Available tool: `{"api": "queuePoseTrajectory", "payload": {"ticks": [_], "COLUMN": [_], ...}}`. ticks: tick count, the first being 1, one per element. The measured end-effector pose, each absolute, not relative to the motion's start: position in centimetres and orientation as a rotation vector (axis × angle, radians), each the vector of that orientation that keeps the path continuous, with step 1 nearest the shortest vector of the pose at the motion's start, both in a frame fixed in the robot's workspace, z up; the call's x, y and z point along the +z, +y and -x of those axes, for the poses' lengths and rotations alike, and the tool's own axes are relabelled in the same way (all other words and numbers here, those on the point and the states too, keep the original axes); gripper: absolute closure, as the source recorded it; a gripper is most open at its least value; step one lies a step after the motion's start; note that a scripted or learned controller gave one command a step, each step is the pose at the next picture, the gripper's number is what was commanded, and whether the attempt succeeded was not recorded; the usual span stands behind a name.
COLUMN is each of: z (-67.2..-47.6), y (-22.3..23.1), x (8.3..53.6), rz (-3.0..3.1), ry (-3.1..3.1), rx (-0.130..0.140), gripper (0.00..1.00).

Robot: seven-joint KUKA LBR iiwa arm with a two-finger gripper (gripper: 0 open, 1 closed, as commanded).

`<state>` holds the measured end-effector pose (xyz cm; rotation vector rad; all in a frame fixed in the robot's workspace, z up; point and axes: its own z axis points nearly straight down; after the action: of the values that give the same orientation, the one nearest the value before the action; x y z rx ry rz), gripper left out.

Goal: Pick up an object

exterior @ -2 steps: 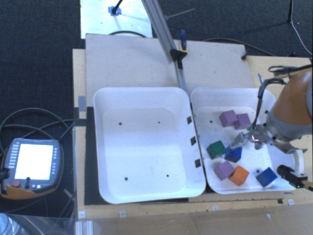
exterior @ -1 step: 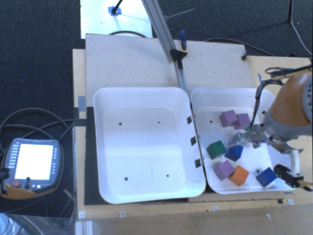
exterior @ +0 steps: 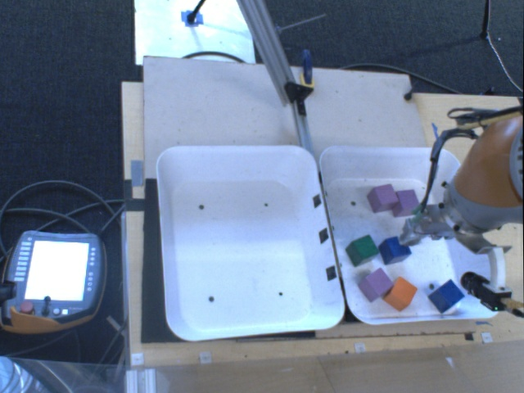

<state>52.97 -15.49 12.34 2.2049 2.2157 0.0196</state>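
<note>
Several small cubes lie in the right bin [exterior: 344, 166]. Two purple cubes [exterior: 391, 199] sit side by side near its middle. Lower down are a green cube [exterior: 361, 249] and a blue cube [exterior: 394, 250], then a purple cube [exterior: 376, 283], an orange cube [exterior: 400, 293] and another blue cube [exterior: 446, 295]. My gripper [exterior: 415, 231] reaches in from the right and hovers at the upper right corner of the first blue cube, partly over it. The wrist hides how it meets the cube.
The left bin [exterior: 176, 170] stands beside the right one, with black tabs along their shared wall. A slanted metal pole [exterior: 270, 43] crosses the bench top behind them. A teach pendant [exterior: 53, 281] with cables lies on the floor at far left.
</note>
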Motion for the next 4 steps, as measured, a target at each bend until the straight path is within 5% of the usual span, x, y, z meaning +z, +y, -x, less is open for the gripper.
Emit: {"api": "queuePoseTrajectory", "payload": {"ticks": [2, 4], "z": [-53.5, -55.1], "y": [-15.7, -5.2], "x": [21.2, 22.8], "rz": [-2.211, -2.209], "ry": [2.222, 2.233], "rx": [0.005, 0.005], "gripper": [1.0, 1.0]}}
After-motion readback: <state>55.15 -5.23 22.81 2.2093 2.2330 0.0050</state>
